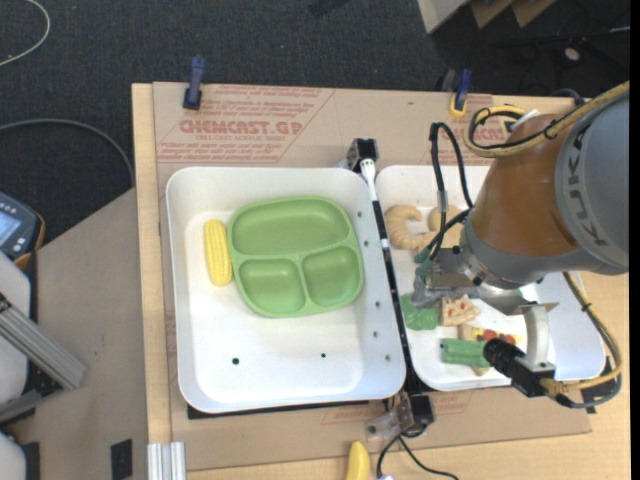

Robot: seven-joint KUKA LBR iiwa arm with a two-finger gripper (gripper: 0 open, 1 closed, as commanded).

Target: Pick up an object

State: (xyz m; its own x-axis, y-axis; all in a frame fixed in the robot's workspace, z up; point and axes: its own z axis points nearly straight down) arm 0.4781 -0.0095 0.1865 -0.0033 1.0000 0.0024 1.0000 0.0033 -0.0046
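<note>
The grey and orange arm reaches over the right bin (420, 368). My gripper (432, 286) hangs low among small objects near that bin's left side. Around it lie a tan croissant-shaped piece (404, 222), a green leafy piece (421, 317), a pizza-slice piece (460, 311) and a green block (465, 354). The arm's body hides much of the bin behind it. In the left bin (200, 358) a yellow corn cob (217, 251) lies beside a green divided plate (296, 255).
A black divider bar (378, 238) runs between the two bins. Blue clamps (193, 81) hold the cardboard at the back. Black and yellow cables (452, 168) loop over the right bin's far end. A yellow item (357, 460) lies at the bench's front edge.
</note>
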